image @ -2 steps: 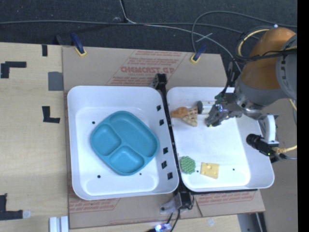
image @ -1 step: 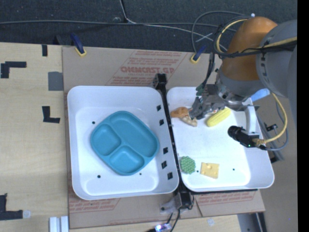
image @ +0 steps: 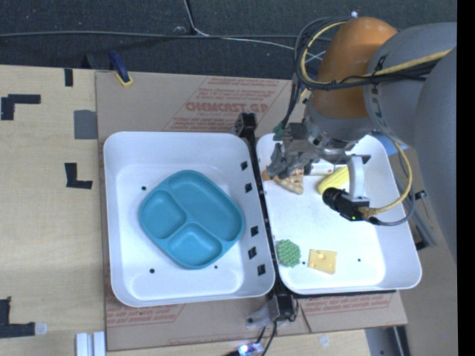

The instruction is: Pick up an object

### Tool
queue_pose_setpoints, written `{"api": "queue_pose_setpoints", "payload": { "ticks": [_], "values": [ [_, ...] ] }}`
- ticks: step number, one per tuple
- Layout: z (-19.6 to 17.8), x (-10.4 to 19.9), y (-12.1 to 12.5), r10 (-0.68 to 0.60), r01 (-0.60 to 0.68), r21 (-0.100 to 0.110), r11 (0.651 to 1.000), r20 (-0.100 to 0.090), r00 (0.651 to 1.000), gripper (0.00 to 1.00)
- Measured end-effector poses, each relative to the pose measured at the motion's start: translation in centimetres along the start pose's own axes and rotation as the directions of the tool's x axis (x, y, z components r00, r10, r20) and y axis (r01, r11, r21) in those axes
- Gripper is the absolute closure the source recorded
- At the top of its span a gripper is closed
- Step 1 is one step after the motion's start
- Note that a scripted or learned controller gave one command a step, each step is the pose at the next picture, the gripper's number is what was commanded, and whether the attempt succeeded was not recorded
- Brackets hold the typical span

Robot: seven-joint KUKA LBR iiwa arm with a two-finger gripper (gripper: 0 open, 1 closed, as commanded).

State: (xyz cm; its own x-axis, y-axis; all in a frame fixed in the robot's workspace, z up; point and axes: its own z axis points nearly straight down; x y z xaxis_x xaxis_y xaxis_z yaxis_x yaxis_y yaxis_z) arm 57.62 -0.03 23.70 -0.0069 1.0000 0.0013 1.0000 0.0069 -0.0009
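claw (image: 286,167) is low in the right bin (image: 401,273), right over the pizza slice (image: 292,183); i cannot tell its state or whether it has the slice. banana (image: 335,179) just right of it; broccoli (image: 289,254) and cheese (image: 322,261) well below. pick not confirmed, lift still to do.

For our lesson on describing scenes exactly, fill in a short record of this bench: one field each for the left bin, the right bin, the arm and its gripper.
left bin: holds a blue divided tray, lying flat near the middle
right bin: green bumpy item and yellow cheese-like wedge near the front; tan piece and yellow item near the back
arm: reaches in from the right, over the right bin's back half
gripper: low over the tan piece, at the bin's back left
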Motion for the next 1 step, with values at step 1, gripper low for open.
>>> {"api": "queue_pose_setpoints", "payload": {
  "ticks": [1],
  "values": [
    [1.34,4.87,1.17,0.001,-0.001,0.001,1.000,0.001,1.000,1.00]
  ]
}}
